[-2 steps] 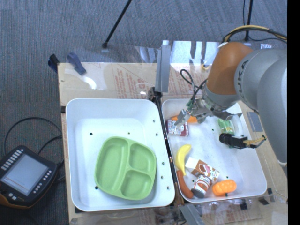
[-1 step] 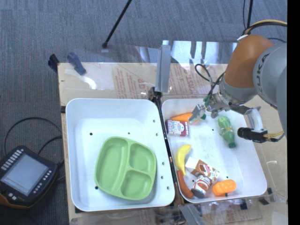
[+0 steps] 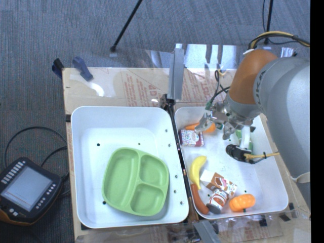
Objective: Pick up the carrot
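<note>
A green divided plate (image 3: pixel 135 181) lies in the left bin (image 3: pixel 91 120). In the right bin (image 3: pixel 276 178) a banana (image 3: pixel 197 168) lies near the middle, with a red sausage (image 3: pixel 199 199) below it along the dividing wall. A small carton (image 3: pixel 218 181) sits beside the banana, a small jar (image 3: pixel 217 200) just below the carton, and an orange fruit (image 3: pixel 242 202) next to the jar. A small red-and-white packet (image 3: pixel 192 137) lies near the bin's upper left. A handheld controller (image 3: pixel 26 189) rests on the floor at left.
</note>
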Robot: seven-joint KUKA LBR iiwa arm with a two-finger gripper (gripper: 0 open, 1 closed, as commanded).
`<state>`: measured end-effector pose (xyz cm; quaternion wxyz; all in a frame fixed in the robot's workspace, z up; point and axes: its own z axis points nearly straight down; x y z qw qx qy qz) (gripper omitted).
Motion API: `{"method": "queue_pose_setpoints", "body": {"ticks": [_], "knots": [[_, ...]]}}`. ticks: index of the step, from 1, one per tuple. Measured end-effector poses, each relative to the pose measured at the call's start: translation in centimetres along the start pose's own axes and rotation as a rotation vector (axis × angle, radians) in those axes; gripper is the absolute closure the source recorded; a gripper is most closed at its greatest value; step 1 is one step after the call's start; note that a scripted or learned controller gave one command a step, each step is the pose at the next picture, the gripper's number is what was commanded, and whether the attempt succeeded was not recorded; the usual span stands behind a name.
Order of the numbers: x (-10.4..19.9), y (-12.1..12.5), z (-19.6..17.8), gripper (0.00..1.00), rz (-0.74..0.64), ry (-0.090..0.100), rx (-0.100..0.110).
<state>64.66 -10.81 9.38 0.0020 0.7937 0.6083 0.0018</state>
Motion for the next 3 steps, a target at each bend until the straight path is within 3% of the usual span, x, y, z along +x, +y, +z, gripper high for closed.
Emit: {"method": "queue_pose_setpoints", "body": {"ticks": [1,2,3], "knots": [[1.5,-0.7,-3.5,0.00,0.228,-0.002,0.009],[-2.0,0.3,-3.4,0.00,0.119,-0.002,0.007],[-0.7,-0.1,-3.7,0.00,-0.060,0.000,0.010]]}}
